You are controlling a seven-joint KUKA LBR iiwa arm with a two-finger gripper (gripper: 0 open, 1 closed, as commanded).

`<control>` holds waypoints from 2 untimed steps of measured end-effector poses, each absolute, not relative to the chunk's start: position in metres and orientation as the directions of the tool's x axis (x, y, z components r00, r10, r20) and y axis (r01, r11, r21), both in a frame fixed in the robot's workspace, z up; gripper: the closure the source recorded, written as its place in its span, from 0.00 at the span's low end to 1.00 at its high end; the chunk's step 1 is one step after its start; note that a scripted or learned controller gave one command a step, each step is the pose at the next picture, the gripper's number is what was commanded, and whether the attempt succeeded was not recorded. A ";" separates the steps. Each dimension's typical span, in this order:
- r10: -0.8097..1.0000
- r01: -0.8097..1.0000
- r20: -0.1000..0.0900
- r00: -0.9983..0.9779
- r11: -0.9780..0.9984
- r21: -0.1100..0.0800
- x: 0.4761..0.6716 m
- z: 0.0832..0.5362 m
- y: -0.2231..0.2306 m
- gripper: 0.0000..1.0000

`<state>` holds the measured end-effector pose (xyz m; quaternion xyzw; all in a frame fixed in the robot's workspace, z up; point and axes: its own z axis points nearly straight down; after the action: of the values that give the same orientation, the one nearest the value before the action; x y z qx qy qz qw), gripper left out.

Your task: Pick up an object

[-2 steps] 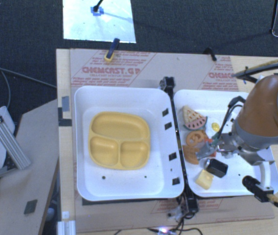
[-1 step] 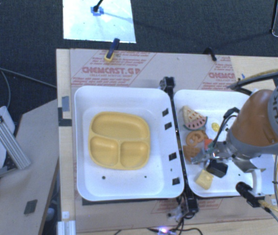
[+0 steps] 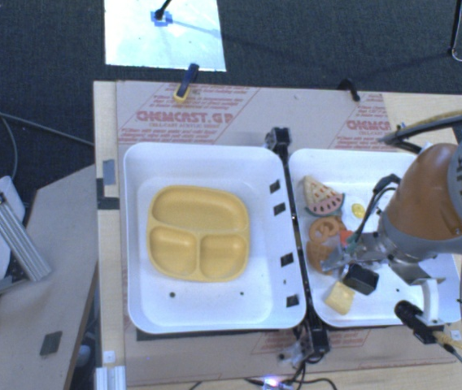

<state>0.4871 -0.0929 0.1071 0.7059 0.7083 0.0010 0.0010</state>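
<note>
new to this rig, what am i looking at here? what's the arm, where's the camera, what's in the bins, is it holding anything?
One fixed camera looks down at a slant on a bench. The grey robot arm with the orange band reaches in from the right; its two-finger gripper is low in the right bin. The left bin holds a yellow divided tray. The right bin holds toy food: a watermelon slice, an orange round piece, a pale yellow block and a small yellow bit. The gripper sits right at the orange piece, but I cannot tell whether anything is held.
</note>
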 end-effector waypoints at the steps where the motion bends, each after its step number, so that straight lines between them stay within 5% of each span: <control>1: 1.000 1.000 -0.001 -0.004 0.004 0.006 0.488 0.159 -0.095 0.00; 2: 1.000 1.000 0.006 -0.002 0.002 0.000 0.508 0.083 -0.106 0.00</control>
<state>0.5078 -0.1060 0.0833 0.7065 0.7077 0.0021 -0.0019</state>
